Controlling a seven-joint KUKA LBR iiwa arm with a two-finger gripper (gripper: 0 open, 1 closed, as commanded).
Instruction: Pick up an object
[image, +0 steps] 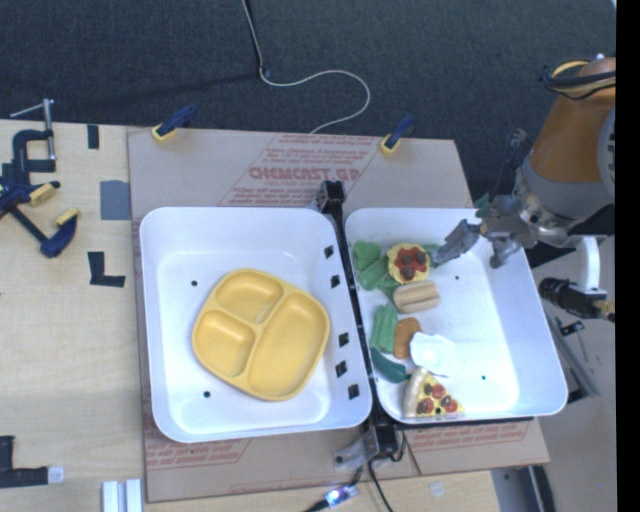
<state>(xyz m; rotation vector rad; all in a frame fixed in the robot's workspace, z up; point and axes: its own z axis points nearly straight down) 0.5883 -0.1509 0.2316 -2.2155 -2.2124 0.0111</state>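
Observation:
The right bin (500, 330) holds several toy foods along its left side: a green lettuce leaf (367, 263), a round tart with red berries (408, 261), a tan bun (416, 296), a green piece (384, 328), an orange-brown piece (405, 337), a white lump (433, 352) and a pizza slice (431, 396). My gripper (477, 246) hovers over the bin's upper right part, just right of the tart. It is open, its two fingers spread, with nothing between them.
A yellow divided plate (262, 332) lies in the left bin (170, 250). Black clips line the wall between the bins (344, 300). Blue clamps (30, 190) sit on the bench at far left. A cable (320, 80) loops behind the bins.

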